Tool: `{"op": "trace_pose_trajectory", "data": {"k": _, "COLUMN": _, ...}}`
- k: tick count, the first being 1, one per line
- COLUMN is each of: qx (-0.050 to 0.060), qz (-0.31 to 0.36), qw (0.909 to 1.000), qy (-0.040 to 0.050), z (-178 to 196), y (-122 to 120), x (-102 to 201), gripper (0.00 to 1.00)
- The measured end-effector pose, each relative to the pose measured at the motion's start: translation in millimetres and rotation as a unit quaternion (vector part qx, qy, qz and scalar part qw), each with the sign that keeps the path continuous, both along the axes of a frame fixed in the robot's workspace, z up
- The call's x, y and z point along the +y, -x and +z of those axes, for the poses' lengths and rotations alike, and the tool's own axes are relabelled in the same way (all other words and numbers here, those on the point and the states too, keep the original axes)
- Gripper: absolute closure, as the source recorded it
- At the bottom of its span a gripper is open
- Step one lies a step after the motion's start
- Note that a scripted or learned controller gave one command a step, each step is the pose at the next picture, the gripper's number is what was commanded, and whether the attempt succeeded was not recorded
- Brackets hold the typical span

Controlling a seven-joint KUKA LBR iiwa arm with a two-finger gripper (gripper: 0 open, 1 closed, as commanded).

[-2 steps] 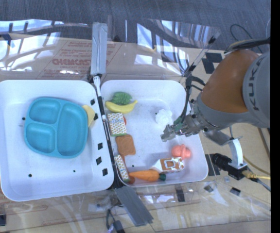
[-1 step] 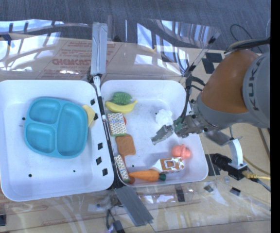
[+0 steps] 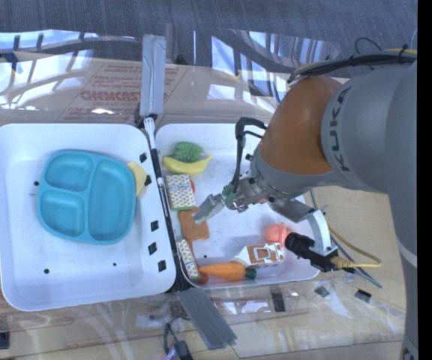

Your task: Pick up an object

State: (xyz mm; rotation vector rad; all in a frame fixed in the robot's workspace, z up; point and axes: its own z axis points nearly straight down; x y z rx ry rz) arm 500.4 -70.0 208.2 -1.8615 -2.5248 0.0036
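The right bin holds a yellow banana with a green leafy piece behind it. Below them lie a checked packet and a brown flat slice. Along the front wall lie an orange carrot and a small white-and-orange carton, with a pink-orange round piece behind the carton. My gripper reaches in from the right, low over the bin's left half, its tip just above the brown slice and beside the checked packet. I see nothing gripped.
The left bin carries a blue divided plate with a yellow piece at its right edge. A narrow patterned strip lies against the right bin's left wall. The big arm body covers the right bin's right half.
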Motion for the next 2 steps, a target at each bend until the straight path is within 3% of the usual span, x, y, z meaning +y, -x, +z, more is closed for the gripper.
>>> {"op": "trace_pose_trajectory", "data": {"k": 1, "qx": 0.001, "qz": -0.115, "qw": 0.9934, "qy": 0.0007, "z": -68.6, "y": -4.4, "x": -44.7, "gripper": 0.00}}
{"op": "trace_pose_trajectory", "data": {"k": 2, "qx": 0.000, "qz": -0.105, "qw": 0.9945, "qy": 0.0006, "z": -113.6, "y": -51.0, "x": -37.1, "gripper": 0.00}}
